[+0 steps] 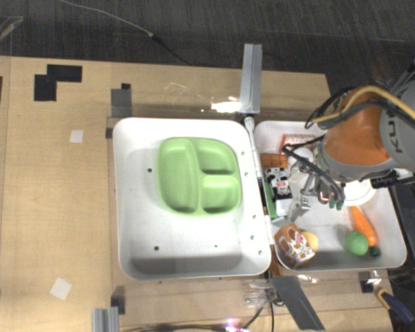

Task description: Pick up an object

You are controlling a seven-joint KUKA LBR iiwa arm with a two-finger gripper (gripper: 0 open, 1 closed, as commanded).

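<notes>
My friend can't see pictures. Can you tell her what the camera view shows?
A grey and orange robot arm reaches from the right, its gripper low over the right white bin, which holds a carrot, a green ball and other small things. The left white bin holds a green divided plate.

A single fixed camera looks down from above the worktop (48, 206), tilted slightly so the dark floor (124, 12) beyond the far edge fills the top strip of the frame. It sits far enough back to take in both white bins whole: the left bin (135, 254) lies at the centre of the frame, the right bin (398, 244) toward the right edge. A broad stretch of bare wood takes up the left third. The arm (363, 140) comes in from the right of the frame, over the right bin, near enough to the lens to look large.
</notes>
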